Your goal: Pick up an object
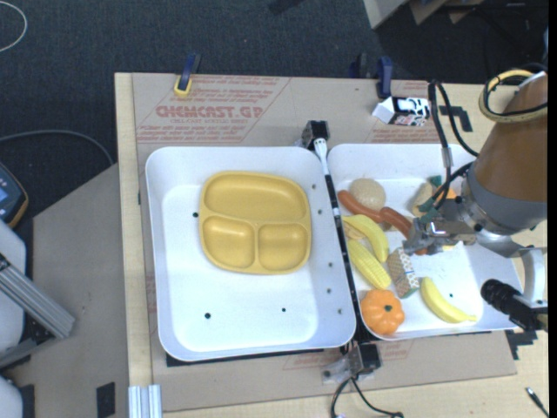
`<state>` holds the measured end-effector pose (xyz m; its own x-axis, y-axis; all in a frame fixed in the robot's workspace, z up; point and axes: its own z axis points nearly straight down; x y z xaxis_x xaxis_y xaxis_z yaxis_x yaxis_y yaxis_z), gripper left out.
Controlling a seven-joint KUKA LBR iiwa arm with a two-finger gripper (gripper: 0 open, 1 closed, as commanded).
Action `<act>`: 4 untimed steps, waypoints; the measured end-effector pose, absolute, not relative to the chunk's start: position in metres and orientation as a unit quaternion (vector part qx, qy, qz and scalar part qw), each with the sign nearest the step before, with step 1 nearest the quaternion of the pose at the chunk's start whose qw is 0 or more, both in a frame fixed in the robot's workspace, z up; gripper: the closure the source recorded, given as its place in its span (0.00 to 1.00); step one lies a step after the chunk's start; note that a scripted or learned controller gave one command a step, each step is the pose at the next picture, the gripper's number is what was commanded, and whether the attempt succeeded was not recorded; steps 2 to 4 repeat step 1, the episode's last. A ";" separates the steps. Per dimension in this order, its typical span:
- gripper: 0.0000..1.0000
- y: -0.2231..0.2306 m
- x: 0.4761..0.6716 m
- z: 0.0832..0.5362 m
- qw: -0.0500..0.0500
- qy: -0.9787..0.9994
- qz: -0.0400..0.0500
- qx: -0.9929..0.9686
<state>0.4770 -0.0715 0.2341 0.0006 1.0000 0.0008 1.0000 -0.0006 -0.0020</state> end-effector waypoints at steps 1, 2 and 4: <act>1.00 -0.063 0.484 0.217 0.002 -0.707 0.001 -0.707; 1.00 -0.063 0.484 0.217 0.002 -0.707 0.001 -0.707; 1.00 -0.063 0.484 0.217 0.002 -0.707 0.001 -0.707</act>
